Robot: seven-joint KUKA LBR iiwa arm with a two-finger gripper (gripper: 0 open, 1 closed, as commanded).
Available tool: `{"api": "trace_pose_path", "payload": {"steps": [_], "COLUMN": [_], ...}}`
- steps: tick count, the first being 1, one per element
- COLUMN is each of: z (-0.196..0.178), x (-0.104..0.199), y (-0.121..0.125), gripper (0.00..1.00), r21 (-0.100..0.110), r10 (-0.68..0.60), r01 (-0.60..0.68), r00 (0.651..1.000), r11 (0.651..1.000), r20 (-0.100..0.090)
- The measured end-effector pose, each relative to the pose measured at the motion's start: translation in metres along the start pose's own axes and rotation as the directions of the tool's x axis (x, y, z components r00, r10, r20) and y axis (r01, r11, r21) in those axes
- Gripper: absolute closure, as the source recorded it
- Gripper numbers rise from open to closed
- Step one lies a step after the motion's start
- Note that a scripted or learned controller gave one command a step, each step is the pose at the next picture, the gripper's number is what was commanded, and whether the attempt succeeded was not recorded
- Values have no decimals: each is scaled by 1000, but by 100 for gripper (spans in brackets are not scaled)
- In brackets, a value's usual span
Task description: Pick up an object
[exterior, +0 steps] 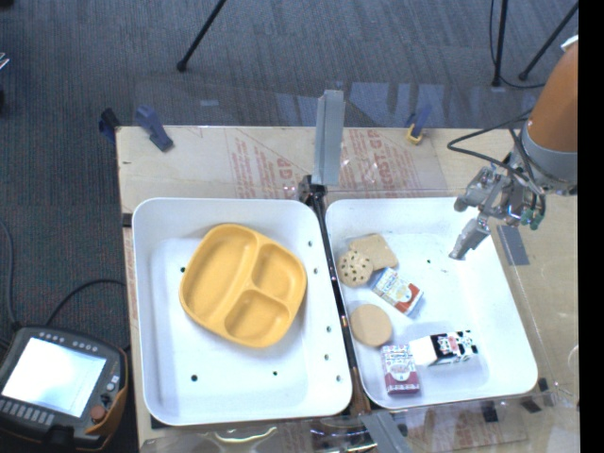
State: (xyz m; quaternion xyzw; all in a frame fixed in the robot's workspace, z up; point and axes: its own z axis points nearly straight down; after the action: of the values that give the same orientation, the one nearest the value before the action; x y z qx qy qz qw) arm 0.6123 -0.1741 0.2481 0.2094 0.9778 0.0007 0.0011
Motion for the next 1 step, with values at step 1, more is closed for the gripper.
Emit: {"api": "trace_pose_path", "payload": {"steps": [1], "z": [99], "x": [43], "y": [-50], "gripper": [0], "r21": [4], "r10": [190], "r01": [-190], "r00": [982], "r11": [982], "r20": [-11]}}
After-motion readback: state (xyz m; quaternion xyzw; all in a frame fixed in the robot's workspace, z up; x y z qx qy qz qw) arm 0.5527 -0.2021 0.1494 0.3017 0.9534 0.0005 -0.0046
